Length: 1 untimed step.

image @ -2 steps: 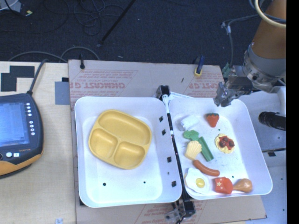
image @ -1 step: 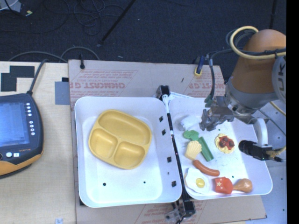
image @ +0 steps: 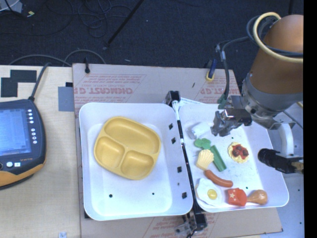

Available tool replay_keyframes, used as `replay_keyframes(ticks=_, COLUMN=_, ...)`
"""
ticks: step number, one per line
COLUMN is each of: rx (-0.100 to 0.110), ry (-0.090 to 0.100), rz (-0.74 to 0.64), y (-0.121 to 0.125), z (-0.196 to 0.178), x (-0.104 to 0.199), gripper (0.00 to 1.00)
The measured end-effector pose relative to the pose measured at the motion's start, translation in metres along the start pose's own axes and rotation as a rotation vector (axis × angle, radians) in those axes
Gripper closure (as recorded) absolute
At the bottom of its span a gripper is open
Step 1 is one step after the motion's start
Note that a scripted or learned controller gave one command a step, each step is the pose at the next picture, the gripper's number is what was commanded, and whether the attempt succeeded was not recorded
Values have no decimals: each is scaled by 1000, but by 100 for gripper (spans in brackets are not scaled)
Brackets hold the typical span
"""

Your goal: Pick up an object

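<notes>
Claw (image: 223, 124) is seen hovering over the upper part of the right bin (image: 277, 192); finger state cannot be told, and nothing is seen gripped. Candidate picks are clustered below it: green piece (image: 202, 143), corn (image: 204, 159), sausage (image: 218, 178), fried egg (image: 208, 193), red piece (image: 237, 197), drumstick (image: 257, 197), small pizza (image: 238, 152). Yellow divided plate (image: 127, 147) is kept alone in the left bin (image: 99, 202). Claw likely staged high for a straight descent onto the green piece.
</notes>
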State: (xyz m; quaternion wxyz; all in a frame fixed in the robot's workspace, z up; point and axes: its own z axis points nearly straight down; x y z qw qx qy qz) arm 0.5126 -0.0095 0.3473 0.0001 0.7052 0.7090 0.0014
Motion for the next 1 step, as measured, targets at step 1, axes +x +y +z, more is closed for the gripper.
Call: replay_keyframes(ticks=1, rx=2, ry=-1, rz=0, y=-15, z=-26, x=44, gripper=100)
